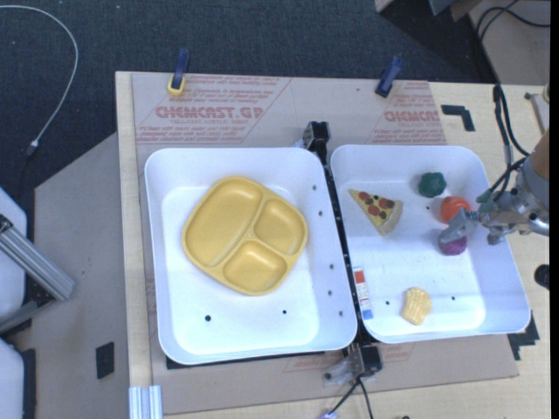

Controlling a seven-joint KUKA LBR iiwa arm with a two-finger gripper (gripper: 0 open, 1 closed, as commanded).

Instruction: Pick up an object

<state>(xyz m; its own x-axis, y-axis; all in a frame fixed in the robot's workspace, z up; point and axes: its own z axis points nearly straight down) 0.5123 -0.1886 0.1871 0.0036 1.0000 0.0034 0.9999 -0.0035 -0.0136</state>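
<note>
Two shallow white plastic bins side by side on the cardboard-covered worktop (262, 103). Claw (460, 226) reached in from the right over the right bin (437, 308), low above its right half. Whether clenched or released: could not tell. Directly beneath the claw's tip, touching or nearly so, a small purple rounded toy (452, 244). Just above the claw, a round orange-red toy fruit (453, 207), and farther up from it a dark green lumpy toy (431, 183). To the claw's left, a flat toy pizza slice (377, 209) with red dots. Below the claw and a little left, a pale yellow ridged toy (417, 305) near the bin's lower edge. Well apart to the left of the claw, in the left bin (166, 278), a yellow plastic plate with three compartments (244, 234). Nothing seen raised off the bin floor between the fingers.
</note>
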